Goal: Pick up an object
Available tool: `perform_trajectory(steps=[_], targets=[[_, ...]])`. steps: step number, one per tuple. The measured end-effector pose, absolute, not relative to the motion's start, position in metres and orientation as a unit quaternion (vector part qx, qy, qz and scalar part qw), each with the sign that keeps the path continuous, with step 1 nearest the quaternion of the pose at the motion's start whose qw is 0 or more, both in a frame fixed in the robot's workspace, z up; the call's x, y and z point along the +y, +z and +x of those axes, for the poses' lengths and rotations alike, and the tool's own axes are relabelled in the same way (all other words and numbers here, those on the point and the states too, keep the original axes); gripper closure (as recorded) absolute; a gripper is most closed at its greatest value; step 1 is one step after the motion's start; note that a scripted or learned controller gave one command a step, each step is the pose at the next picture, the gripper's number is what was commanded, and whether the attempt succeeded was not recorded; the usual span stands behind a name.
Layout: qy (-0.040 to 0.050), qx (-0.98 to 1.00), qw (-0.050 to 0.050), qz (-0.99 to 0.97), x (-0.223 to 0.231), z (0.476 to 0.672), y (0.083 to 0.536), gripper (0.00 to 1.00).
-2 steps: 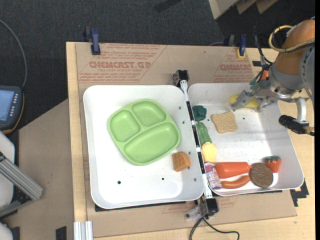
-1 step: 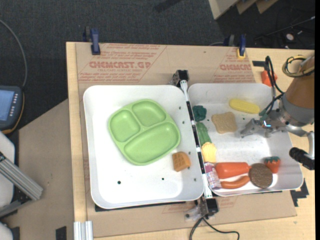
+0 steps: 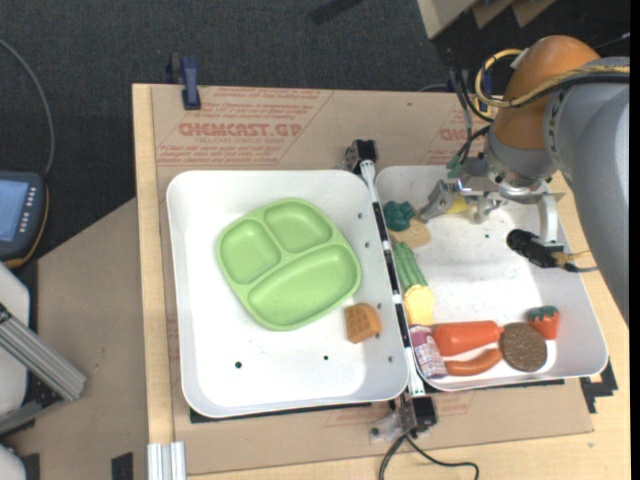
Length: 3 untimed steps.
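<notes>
Hovering low at the far end of the right bin [image 3: 590, 343], the gripper [image 3: 468, 200] is seen with its metal fingers spread slightly apart, and nothing is gripped between them. A small yellow piece [image 3: 458, 206] lies just beneath and between them, partly hidden, so its shape cannot be told. It is judged the likeliest thing to be taken, and is expected to be light and stiff, like toy food (hard plastic tends to slip). A hold across its narrow middle would be advised, with the fingers brought down on either side.

Near it, against the wall shared by the bins, a teal piece [image 3: 399, 213] and a tan piece [image 3: 411, 234] are found, touching each other. Further along that wall a green and yellow corn cob [image 3: 411, 282] is laid. At the near end an orange carrot [image 3: 465, 336], a sausage [image 3: 470, 365], a brown round patty [image 3: 523, 348] and a small red piece [image 3: 544, 319] are crowded together.

Open floor is left in the middle of the right bin, so room for the approach is ample there; the far rim stands close behind the gripper. In the left bin [image 3: 195, 298] a green divided plate [image 3: 288, 263] and a tan bread-like chunk [image 3: 363, 322] beside it are kept well apart from the arm.
</notes>
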State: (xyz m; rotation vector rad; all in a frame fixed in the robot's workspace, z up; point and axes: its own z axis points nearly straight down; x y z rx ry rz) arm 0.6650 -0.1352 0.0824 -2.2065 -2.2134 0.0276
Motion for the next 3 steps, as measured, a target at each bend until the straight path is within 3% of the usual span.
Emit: perform_trajectory(steps=[1,2,3], targets=[[0.0039,-0.703,0.005,-0.711,-0.172,0.512,0.084,0.00],[-0.0048,-0.710,-0.005,-0.704,-0.115,0.603,0.157,0.00],[-0.0020,-0.708,-0.007,-0.706,-0.141,0.672,0.089,0.00]])
